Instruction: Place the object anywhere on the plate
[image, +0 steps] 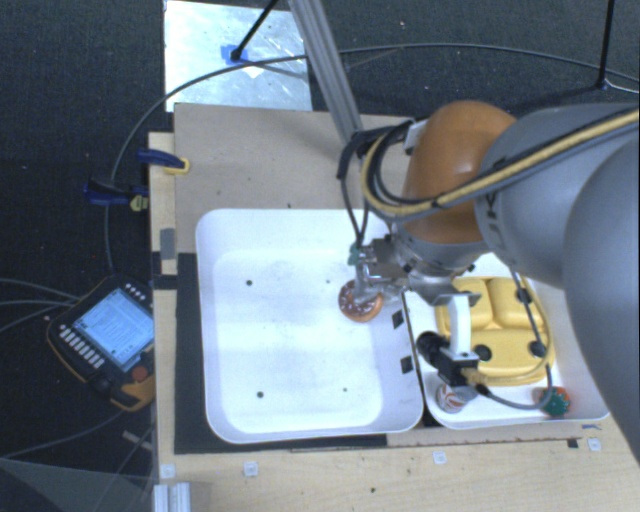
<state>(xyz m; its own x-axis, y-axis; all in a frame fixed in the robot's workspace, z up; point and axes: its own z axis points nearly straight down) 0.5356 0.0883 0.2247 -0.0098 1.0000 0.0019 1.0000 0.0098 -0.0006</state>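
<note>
Two white bins are sitting side by side on the bench. The left bin (290, 330) is holding a small round brownish object (359, 302) close to its right wall. The right bin (520, 410), just beside the left bin, is carrying a yellow plate (500, 325) and a small green-and-red item (553, 402) near its front corner. The arm (520, 170) is reaching across the right bin, and its gripper (364, 278) is hanging directly above the object; whether it is gripping it I cannot tell.

The arm (540, 170) is covering much of the right bin (590, 405) and the yellow plate (500, 335). The picture's right edge is cutting the arm off. The gripper (365, 280) is hiding part of a small round object (358, 305) near the left bin's (290, 330) right edge.
</note>
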